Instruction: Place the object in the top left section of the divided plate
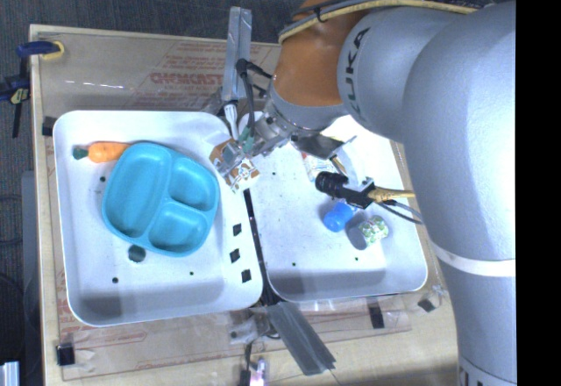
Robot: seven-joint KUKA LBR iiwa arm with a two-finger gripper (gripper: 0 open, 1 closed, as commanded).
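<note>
The gripper [237, 160] hangs at frame centre, just right of the blue divided plate [162, 200] in the left bin [79, 288]; whether it is open or clasps anything I cannot tell; the likely object, a carrot [110, 150], lies just beside the plate's upper-left rim, outside its section, presumably awaiting pickup.

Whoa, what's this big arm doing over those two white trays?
A grey robot arm is reaching in from the right. Its gripper is over the ridge between the two bins, right beside the blue divided plate in the left bin. Whether it carries anything is unclear. A carrot lies by the plate. A blue item and a grey-green one lie in the right bin.
</note>
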